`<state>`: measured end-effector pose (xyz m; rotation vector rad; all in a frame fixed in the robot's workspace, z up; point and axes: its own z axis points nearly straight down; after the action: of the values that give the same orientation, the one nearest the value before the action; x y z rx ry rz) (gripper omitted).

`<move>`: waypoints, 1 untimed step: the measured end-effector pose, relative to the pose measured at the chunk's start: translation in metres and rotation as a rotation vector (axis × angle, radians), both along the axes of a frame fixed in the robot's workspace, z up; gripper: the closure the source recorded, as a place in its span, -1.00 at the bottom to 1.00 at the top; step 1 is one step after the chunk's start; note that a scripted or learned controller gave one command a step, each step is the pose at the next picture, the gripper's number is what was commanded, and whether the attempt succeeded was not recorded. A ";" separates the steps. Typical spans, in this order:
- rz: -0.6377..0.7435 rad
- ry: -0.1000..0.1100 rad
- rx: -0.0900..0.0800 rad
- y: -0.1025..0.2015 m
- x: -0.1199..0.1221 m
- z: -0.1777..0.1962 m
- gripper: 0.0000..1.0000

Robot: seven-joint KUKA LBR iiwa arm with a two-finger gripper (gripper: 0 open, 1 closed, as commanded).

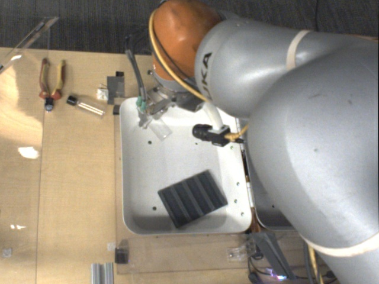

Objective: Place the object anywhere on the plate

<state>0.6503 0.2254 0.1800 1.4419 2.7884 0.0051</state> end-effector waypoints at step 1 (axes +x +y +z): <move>0.276 -0.004 -0.001 0.001 0.019 0.038 1.00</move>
<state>0.6692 0.2260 0.2175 1.0436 2.9574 0.0070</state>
